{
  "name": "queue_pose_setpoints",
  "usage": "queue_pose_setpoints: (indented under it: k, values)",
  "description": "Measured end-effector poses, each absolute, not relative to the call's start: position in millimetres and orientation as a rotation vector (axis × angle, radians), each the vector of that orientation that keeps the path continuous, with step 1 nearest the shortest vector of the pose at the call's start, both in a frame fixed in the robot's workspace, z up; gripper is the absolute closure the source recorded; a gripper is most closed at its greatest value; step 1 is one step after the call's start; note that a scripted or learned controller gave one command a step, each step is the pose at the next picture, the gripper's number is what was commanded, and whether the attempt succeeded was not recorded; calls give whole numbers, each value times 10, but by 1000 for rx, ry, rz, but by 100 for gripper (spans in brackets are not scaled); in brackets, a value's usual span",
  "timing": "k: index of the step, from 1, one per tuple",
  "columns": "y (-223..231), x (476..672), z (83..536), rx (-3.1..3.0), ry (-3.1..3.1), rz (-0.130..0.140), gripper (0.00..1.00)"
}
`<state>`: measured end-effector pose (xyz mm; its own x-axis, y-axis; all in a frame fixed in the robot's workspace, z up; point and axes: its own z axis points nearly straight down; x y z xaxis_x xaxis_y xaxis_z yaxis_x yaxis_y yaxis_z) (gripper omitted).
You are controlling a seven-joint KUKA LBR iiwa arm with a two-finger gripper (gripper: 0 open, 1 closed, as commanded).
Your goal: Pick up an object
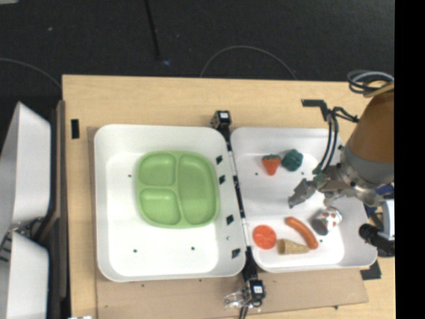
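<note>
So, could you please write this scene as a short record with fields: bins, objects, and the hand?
left bin: holds a green divided plate
right bin: holds a toy strawberry, teal object, orange disc, toy sausage, toy cone, small grey-white object
hand: over the right bin's middle, nothing visibly held

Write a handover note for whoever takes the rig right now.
Claw: hovering over the middle of the right bin, nothing visibly held; finger state unclear.
Right bin: strawberry and teal piece at the back; orange disc, sausage, cone and grey-white piece at the front.
Left bin: green divided plate.
Done: no pick yet.
Left: grasp and lift one item.
</note>
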<state>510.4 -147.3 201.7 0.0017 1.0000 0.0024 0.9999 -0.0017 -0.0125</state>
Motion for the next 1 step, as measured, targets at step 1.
queue_pose_setpoints:
  k: [1]
  values:
    - [-1470,5135,2084,-2220,-2223,-1,0]
